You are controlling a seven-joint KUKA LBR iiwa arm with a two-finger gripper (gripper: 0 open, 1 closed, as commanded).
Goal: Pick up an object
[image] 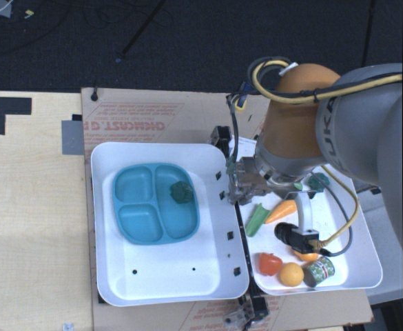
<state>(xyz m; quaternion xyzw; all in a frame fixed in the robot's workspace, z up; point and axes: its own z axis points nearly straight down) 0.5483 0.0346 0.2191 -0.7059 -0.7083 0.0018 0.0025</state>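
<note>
camera view: we see the gripper (246, 187) at the right bin's (366, 271) left edge
jaws: can't tell
risk: we may snag that wall, missing the green pepper (257, 220)

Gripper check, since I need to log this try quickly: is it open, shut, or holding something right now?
Gripper: cannot be told; it sits low at the left edge of the right bin, near the green vegetable, and nothing is visibly held.

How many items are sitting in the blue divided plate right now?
1. A dark green broccoli-like piece lies in the right-hand compartment of the blue plate, in the left bin. The plate's other compartments show bare blue, and nothing covers any part of it.
</note>
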